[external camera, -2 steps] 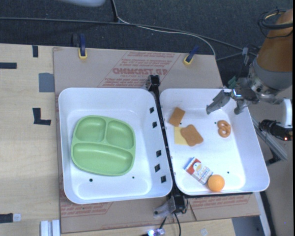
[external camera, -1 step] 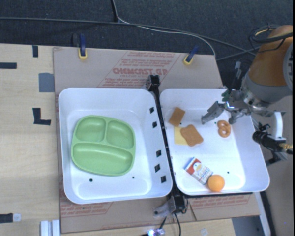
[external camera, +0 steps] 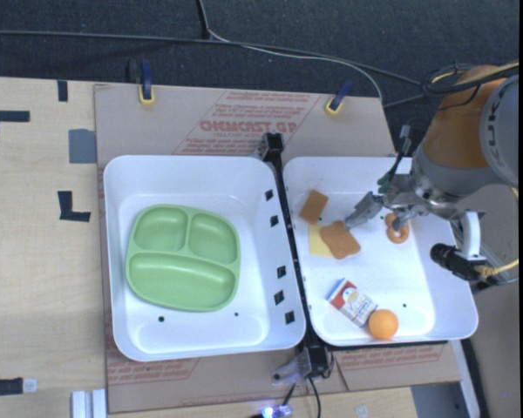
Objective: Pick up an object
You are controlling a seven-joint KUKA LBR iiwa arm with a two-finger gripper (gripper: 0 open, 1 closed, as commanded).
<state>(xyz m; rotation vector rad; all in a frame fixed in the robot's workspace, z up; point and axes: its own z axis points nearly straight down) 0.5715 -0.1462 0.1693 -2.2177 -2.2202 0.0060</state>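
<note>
in the camera view, the gripper (external camera: 376, 205) is hanging low over the right bin (external camera: 453, 316), fingers spread apart and grasping nothing, angled toward the brown bread slice (external camera: 340, 239) lying just beside them, likely the target.

My hand (external camera: 379, 205) hangs over the right bin (external camera: 449, 320), its fingers spread, just beside a small orange ring (external camera: 397, 228). Below lie a brown piece (external camera: 340, 239) on a yellow slice (external camera: 319, 243), a carton (external camera: 352, 303) and an orange ball (external camera: 383, 324). The left bin (external camera: 122, 172) holds a green plate (external camera: 183, 258).
</note>
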